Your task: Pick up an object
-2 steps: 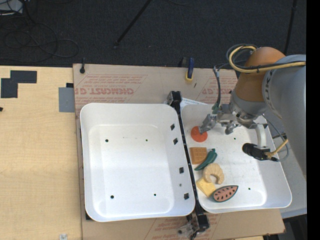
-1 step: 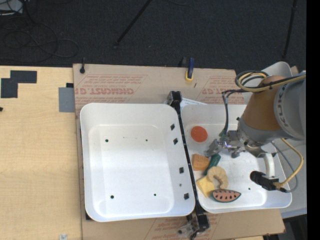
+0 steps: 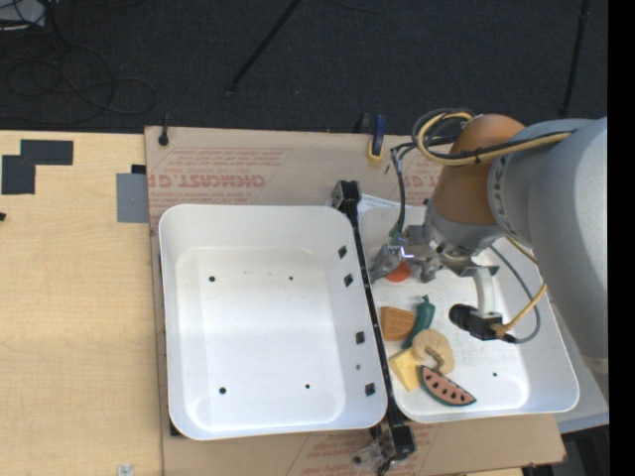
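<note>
While the gripper (image 3: pixel 402 258) hung low over a red item (image 3: pixel 397 274) in the right bin (image 3: pixel 556 390), its opening could not be judged; a clean pick required centring before closing, clear of the waffle piece (image 3: pixel 396 322).

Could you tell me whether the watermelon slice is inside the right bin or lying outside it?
Inside. The watermelon slice lies on the right bin's white floor near its front wall, beside the other toy foods.

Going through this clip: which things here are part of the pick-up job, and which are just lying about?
Job:
gripper
red object
waffle piece
green piece
tan piece
yellow wedge
watermelon slice
right bin

Lying about:
left bin
blue clamp
floor cables
</note>
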`<act>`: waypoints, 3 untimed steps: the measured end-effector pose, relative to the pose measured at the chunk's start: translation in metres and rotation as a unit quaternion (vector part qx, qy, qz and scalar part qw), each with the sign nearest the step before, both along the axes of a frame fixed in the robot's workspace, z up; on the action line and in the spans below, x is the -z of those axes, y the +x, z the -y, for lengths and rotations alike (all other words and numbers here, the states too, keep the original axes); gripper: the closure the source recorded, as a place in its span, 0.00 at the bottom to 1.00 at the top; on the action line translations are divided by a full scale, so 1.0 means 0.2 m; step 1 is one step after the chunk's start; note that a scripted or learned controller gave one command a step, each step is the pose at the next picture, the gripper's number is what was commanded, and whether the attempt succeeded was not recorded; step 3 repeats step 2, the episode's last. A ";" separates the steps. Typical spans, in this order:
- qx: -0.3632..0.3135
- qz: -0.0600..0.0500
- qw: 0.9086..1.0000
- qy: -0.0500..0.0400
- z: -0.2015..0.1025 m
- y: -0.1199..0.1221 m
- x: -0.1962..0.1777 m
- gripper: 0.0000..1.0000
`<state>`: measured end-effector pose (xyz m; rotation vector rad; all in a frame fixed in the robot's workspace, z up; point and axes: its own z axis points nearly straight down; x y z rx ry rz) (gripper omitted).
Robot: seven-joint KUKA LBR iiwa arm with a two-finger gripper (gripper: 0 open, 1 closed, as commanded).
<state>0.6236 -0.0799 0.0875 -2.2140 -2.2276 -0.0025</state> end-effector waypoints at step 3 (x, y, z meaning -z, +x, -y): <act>0.003 -0.002 1.000 0.000 0.01 0.10 -0.05 1.00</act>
